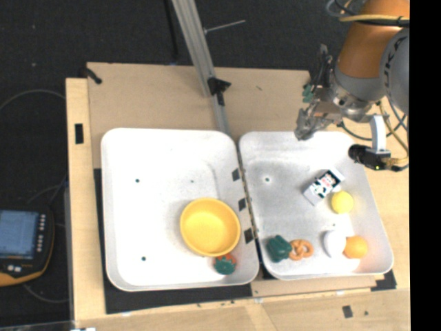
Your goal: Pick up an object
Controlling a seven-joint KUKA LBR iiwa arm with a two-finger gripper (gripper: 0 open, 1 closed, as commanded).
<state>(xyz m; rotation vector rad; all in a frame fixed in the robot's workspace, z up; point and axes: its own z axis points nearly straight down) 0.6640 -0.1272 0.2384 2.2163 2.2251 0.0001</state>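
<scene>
1. The pincer (304, 131) is seen over the far rim of the right bin (289, 164), hanging from the grey arm (358, 67); nothing is seen in it, and how it is set cannot be told, since it appears only as a small dark shape.
2. The likely candidates lie in the right bin's near half: a small printed box (322, 186), a yellow ball (341, 202), an orange ball (355, 247), a white object (335, 243), a pretzel-shaped piece (301, 249) and a dark green piece (278, 247).
3. All are judged light. The box looks stiff and flat-sided, so its opposite faces would be gripped most surely; the balls are judged apt to roll or slip.
4. The box touches the yellow ball, and the white object is crowded by the orange ball.
5. In the left bin (151, 171) a yellow bowl (210, 226) partly hides a green and red item (225, 263), whose shape cannot be made out.
</scene>
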